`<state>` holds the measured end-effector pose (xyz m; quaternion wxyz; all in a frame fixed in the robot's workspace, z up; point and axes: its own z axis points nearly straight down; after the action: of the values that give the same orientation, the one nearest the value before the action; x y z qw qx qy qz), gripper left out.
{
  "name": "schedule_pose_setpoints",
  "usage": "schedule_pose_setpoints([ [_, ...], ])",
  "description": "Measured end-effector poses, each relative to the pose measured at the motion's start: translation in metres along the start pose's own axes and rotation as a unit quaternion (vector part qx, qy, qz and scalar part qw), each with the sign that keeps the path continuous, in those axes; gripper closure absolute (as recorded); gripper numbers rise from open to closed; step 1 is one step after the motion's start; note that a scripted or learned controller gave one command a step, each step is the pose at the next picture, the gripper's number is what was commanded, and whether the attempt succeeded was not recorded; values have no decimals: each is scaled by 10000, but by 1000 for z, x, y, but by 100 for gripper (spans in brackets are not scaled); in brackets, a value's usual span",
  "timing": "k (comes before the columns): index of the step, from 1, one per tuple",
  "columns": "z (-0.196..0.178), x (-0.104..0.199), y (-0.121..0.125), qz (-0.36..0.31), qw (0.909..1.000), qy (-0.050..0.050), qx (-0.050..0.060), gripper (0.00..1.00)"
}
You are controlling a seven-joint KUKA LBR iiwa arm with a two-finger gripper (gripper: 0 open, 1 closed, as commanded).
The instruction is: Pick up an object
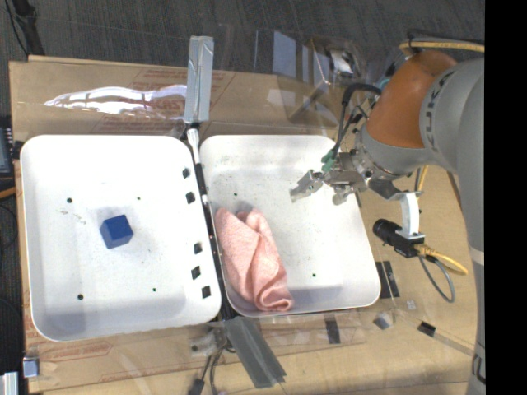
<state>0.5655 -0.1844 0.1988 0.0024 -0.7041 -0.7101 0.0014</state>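
Over the right white plastic bin point(346, 290) I see my two-finger gripper point(317, 186) hanging with fingers spread and nothing between them. Nothing is picked: the crumpled pink cloth point(254, 257) lies below-left, the small blue cube point(117, 230) in the left bin point(49, 303).

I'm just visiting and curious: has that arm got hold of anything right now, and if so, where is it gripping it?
Nothing is held. The gripper hangs over bare floor of the right bin, apart from the pink cloth. The blue cube sits in the left bin.
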Motion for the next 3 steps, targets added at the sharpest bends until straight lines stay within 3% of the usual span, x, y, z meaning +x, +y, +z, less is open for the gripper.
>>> schedule_pose_setpoints([
  [1,103,63,22,-951,9955,-3,1,0],
  [2,106,43,32,-938,9956,-9,-23,0],
  [3,106,43,32,-938,9956,-9,-23,0],
])
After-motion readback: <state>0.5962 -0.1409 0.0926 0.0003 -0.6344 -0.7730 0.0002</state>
